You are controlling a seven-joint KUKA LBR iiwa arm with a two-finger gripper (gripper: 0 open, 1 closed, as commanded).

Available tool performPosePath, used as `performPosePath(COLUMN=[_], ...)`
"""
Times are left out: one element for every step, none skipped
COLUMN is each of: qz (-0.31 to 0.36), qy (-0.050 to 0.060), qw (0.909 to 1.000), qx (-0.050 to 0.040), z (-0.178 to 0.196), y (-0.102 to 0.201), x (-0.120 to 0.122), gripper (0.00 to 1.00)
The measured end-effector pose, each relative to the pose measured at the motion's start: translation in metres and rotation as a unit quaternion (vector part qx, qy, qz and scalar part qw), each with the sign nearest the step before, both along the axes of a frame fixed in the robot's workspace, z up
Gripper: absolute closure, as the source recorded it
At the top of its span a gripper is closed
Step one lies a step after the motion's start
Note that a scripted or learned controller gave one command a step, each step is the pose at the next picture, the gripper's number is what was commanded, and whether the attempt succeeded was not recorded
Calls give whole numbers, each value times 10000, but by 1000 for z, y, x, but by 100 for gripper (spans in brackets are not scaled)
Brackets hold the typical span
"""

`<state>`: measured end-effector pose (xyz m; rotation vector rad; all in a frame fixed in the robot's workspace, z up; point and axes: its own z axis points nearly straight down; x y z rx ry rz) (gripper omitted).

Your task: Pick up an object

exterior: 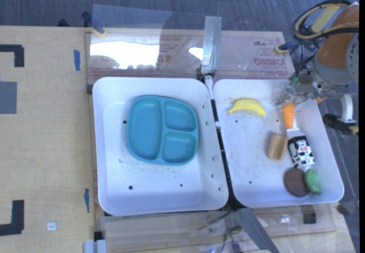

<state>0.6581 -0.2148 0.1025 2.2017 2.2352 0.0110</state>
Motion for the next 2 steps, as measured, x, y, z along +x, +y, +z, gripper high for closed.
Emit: performPosePath(qz=[469, 1286], qy=[-24, 20], qw=[9989, 9917], qx=[-30, -17], z=[94, 102], y=[30, 82], x=[12, 10], gripper=[100, 100])
